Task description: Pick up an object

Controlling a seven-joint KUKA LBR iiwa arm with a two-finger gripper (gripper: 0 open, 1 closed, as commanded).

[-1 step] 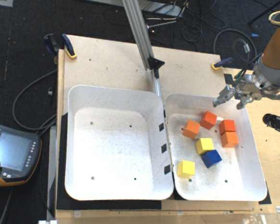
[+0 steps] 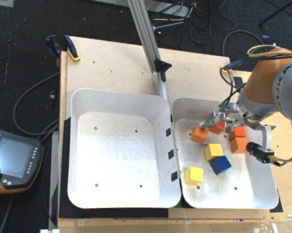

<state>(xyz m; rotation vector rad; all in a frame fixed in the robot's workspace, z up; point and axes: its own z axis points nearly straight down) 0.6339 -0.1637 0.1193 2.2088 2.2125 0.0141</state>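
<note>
The hand (image 2: 217,119) hangs low over the back of the right-hand shallow white plastic bin (image 2: 260,198), at about one o'clock from that bin's middle. Whether it is open, closed or gripping anything I cannot tell; its tip is tangled visually with the blocks under it.

The likeliest trouble is crowding. A small red-orange cube (image 2: 217,127) sits right at the hand, touching or nearly touching a larger orange cube (image 2: 199,135) at its eight o'clock, so a closing grasp could pinch two blocks, nudge one aside, or slip off a corner. A tall orange block (image 2: 239,140) stands just at the hand's four o'clock and could be bumped.

The red-orange cube looks matte, hard-edged and tilted, probably light foam or wood. Further toward six o'clock lie a yellow cube (image 2: 213,151), a blue cube (image 2: 220,164) touching it, and another yellow cube (image 2: 194,175) apart. The left white bin (image 2: 81,103) rests beside on the counter (image 2: 114,66).
</note>
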